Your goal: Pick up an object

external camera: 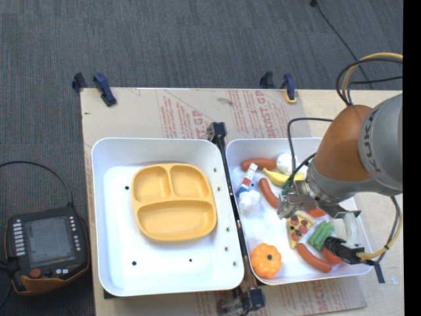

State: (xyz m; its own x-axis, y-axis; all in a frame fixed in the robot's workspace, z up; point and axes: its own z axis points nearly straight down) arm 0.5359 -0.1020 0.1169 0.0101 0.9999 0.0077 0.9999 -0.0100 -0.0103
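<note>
Orange pumpkin (pixel 266 259) nearest; pizza slice (pixel 298 227) lengthwise up-down beneath claw (pixel 290 205), grip unreadable.

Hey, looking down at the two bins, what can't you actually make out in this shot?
- Pincer: in the camera view the wrist covers its fingers, so open or shut is unclear.
- Banana: its right end is hidden behind the arm.
- Pizza slice: its upper edge sits under the pincer; contact cannot be judged.
- Small bottle: label too small to read.
- Arm: cut off by the right edge.
</note>
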